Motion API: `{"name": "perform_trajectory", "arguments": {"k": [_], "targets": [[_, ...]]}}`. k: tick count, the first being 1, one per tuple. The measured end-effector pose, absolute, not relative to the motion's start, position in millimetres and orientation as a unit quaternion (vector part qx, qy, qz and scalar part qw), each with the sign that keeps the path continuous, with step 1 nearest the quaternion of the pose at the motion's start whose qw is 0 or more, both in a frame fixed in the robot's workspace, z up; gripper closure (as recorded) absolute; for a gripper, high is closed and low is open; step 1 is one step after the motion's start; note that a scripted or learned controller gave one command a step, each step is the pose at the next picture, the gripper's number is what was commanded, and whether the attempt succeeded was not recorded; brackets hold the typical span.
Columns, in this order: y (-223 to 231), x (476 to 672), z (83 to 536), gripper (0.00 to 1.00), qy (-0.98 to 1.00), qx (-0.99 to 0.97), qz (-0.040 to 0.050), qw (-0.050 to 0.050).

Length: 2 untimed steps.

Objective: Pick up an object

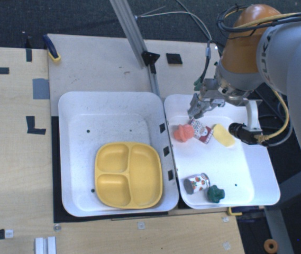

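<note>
Gripper (pixel 198 111) low over right bin (pixel 256 187), can't tell its grasp state, above packet (pixel 203 133) beside pink toy (pixel 183 133), lined up for pick

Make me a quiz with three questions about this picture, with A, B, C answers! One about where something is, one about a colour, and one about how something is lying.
1. Where is the yellow divided plate?
A. In the left bin
B. In the right bin
C. On the bare bench

2. What colour is the small lump in the right bin's near corner?
A. Blue
B. Green
C. White

3. How is the small can next to the green lump sitting?
A. Standing upright
B. Stacked on the plate
C. Lying on its side

Answers:
1. A, it rests on the floor of the left bin.
2. B, the lump is dark green.
3. C, its round end faces sideways and its side lies along the bin floor.
</note>
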State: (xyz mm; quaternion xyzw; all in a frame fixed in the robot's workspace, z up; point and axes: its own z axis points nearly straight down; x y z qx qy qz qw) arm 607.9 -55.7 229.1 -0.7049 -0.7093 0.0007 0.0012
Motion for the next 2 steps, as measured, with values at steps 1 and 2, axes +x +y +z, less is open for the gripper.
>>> {"name": "perform_trajectory", "arguments": {"k": [1, 2], "targets": [[6.7, 617.2, 233.9, 1.00, -0.710, -0.704, -0.0005, 0.001], [61.3, 617.2, 221.5, 1.00, -0.710, -0.705, 0.0008, 0.001]]}}
